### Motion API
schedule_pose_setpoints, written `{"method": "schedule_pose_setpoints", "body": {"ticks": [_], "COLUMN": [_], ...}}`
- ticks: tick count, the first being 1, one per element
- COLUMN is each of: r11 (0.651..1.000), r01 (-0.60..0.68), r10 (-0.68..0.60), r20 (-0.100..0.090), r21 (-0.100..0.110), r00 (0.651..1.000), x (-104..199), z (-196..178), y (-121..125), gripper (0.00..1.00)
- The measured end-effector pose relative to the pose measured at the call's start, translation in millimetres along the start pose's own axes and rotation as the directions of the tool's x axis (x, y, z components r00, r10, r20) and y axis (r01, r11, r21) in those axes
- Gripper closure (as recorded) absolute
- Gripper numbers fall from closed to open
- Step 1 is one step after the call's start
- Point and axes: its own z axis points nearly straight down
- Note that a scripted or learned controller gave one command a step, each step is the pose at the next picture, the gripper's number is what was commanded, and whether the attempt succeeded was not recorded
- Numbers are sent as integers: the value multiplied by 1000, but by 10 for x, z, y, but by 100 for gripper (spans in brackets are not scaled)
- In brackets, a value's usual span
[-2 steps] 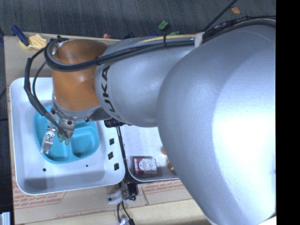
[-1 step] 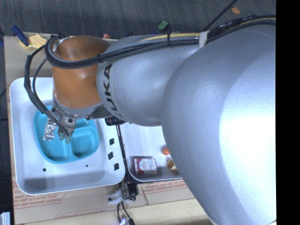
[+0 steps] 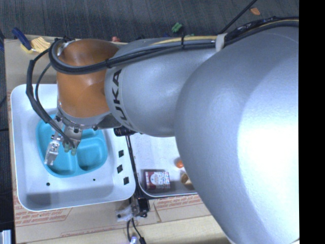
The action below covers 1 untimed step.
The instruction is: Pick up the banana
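Observation:
My gripper [image 3: 60, 149] hangs over a blue two-compartment tray [image 3: 94, 156] that lies in the left white bin [image 3: 30, 187]. It is above the tray's left compartment. One silvery finger [image 3: 52, 153] is on the left and a darker one is on the right. Blue tray surface shows between them, so the gripper is open with nothing held. The orange wrist band [image 3: 81, 85] and the grey arm cover most of the scene, including much of both bins.
In the right bin [image 3: 167, 192], a dark red box [image 3: 156, 180] lies near the front rim. A small orange item [image 3: 179, 162] and a brownish one [image 3: 184, 177] sit beside it at the arm's edge. Black cables loop around the wrist.

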Motion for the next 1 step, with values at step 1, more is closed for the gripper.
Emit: {"method": "schedule_pose_setpoints", "body": {"ticks": [1], "r11": [1000], "r01": [3], "r10": [-3], "r20": [1], "r21": [-1], "r00": [1000], "x": [-2], "z": [-102], "y": [8], "gripper": [100]}}
